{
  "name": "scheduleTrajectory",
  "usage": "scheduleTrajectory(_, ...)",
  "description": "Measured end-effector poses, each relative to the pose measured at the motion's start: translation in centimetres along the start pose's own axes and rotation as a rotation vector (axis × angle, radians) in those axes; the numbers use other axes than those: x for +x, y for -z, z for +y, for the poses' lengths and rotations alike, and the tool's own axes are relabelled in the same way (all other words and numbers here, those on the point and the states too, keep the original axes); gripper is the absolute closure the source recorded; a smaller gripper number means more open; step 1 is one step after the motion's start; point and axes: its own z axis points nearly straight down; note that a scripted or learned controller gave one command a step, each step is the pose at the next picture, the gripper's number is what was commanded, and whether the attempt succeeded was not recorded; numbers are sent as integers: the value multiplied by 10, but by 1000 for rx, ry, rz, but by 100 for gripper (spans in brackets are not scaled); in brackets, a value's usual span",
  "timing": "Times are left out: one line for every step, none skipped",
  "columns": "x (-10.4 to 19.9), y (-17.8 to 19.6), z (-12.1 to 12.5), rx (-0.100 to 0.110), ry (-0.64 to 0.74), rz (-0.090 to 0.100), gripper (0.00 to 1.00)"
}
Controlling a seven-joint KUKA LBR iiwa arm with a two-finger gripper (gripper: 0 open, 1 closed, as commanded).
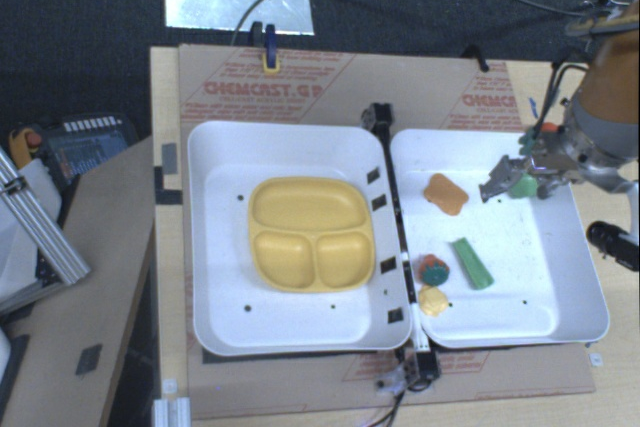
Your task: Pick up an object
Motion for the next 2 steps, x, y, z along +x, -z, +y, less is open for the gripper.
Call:
scheduleTrajectory(0,6,2,-11,2,-2,0)
scheduleTrajectory(8,-39,4,-7,1,-1,0)
